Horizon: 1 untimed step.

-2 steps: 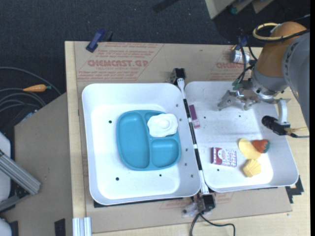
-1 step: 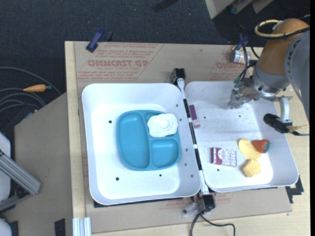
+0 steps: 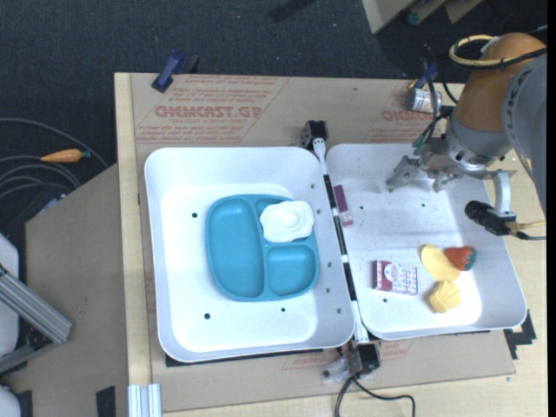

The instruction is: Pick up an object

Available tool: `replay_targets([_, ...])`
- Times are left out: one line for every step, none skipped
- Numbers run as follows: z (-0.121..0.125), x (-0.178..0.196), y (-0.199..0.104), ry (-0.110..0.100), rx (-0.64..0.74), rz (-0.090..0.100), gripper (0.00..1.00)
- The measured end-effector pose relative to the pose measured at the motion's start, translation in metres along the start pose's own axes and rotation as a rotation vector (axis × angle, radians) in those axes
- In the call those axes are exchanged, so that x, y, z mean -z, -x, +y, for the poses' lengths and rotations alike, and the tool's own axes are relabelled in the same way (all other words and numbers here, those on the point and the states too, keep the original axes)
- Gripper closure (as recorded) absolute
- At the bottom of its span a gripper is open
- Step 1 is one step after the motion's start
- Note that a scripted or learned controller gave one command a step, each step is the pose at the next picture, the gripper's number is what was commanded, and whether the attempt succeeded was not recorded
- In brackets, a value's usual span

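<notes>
The gripper (image 3: pixel 423 175) hangs at the twelve-o'clock end of the right bin (image 3: pixel 382 320), fingers spread apart over bare floor, so this looks like the approach step, and the next move calls for travel toward five o'clock, where the yellow-and-red toy (image 3: pixel 446 261), yellow block (image 3: pixel 445 297) and small red carton (image 3: pixel 395 277) lie.

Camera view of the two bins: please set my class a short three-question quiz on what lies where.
1. True or false: the blue divided tray sits in the right bin.
2. Which lies nearest the red carton? A. yellow toy food B. white fried egg toy C. gripper
3. Fill in: the egg toy rests on the ___.

Key: 1 false, it sits in the left bin; 2 A; 3 blue divided tray.
</notes>
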<state>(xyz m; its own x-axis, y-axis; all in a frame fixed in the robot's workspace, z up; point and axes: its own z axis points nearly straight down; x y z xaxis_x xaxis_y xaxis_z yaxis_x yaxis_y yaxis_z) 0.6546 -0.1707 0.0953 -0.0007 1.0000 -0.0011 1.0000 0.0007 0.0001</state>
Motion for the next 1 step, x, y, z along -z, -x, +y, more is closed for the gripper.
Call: replay_targets([0.0008,0.0107,0.0,0.003,0.0,-0.001,1.0])
